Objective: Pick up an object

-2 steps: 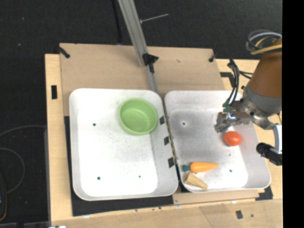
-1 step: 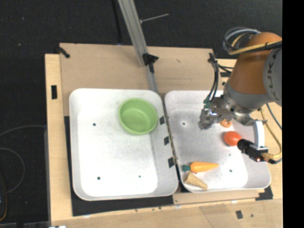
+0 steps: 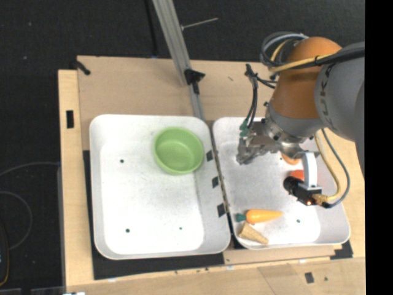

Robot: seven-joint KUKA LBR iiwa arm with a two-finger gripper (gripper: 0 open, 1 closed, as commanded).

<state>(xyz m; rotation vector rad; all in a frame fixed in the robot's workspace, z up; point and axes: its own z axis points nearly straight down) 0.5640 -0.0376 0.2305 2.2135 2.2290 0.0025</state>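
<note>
My gripper (image 3: 244,154) hangs over the upper left part of the right bin (image 3: 270,183), pointing down towards its floor. I see nothing between its fingers, and the wrist hides how they stand. An orange carrot (image 3: 264,215) lies near the front of the right bin, with a tan cone-shaped piece (image 3: 253,233) just in front of it. A red-orange object (image 3: 293,176) peeks out from under the arm's hardware at the bin's right. A green bowl (image 3: 178,150) sits in the upper part of the left bin (image 3: 123,189).
The arm's orange band and grey wrist (image 3: 304,91) cover the right bin's upper right. A black cable fitting (image 3: 305,192) hangs over the right side. A slanted metal rod (image 3: 175,42) runs down to the gap between the bins.
</note>
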